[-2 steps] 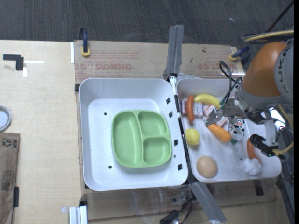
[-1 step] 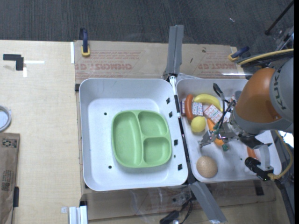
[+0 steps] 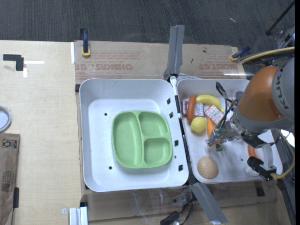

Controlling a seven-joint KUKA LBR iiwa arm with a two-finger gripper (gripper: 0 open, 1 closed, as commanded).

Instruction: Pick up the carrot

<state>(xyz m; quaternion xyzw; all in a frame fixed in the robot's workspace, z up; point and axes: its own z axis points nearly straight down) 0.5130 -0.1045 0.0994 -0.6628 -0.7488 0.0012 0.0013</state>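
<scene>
1. Left bin [image 3: 93, 139]: a shallow white tray is sitting on the bench, holding a green divided plate [image 3: 142, 138] with three compartments near its middle.

2. Divider [image 3: 177, 111]: the two bins are meeting along a shared edge, with small black clips dotting the left bin's right wall.

3. Right bin [image 3: 229, 170]: a second white tray is holding a cluster of food toys at its upper left. A red sausage-like piece [image 3: 191, 106] is lying just beside a yellow lemon [image 3: 198, 124]; a banana [image 3: 209, 100] is curving above them, next to a small printed packet [image 3: 213, 112].

4. Carrot [image 3: 211, 127]: a slim orange piece is lying just right of the lemon, partly covered by the claw reaching over it.

5. Potato [image 3: 207, 167]: a tan, rounded piece is resting near the bin's lower edge, apart from the cluster.

6. Gripper [image 3: 218, 137]: the claw is hanging low over the bin, just beside the carrot; whether its fingers are apart or together cannot be told from this angle.

7. Arm [image 3: 262, 100]: the orange band and grey wrist are looming over the bin's right half.
</scene>
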